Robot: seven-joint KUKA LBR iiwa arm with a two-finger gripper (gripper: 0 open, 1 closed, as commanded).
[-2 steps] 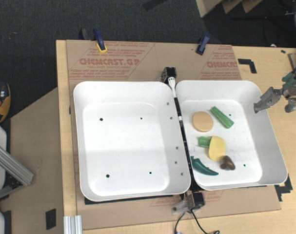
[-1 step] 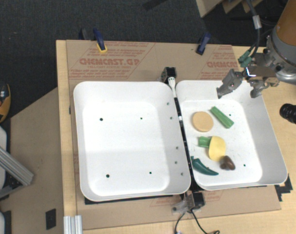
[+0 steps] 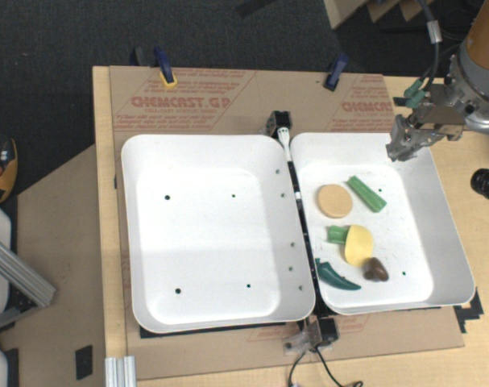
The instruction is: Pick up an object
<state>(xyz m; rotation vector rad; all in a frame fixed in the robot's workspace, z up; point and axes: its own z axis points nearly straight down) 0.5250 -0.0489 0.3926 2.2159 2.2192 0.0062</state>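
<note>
Gripper poised above the far right corner of the right bin, nothing picked yet.
The gripper (image 3: 403, 146), whose opening I cannot tell, must descend toward the green stick (image 3: 366, 193) or tan disc (image 3: 335, 201) nearby.

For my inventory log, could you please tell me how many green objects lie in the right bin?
3: a light green stick beside the tan disc, a small green piece touching the yellow object, and a dark green pepper near the front edge.

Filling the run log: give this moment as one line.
gripper: above right bin far corner, nothing held | right bin: tan disc, green stick, yellow piece | pick: not done
</note>
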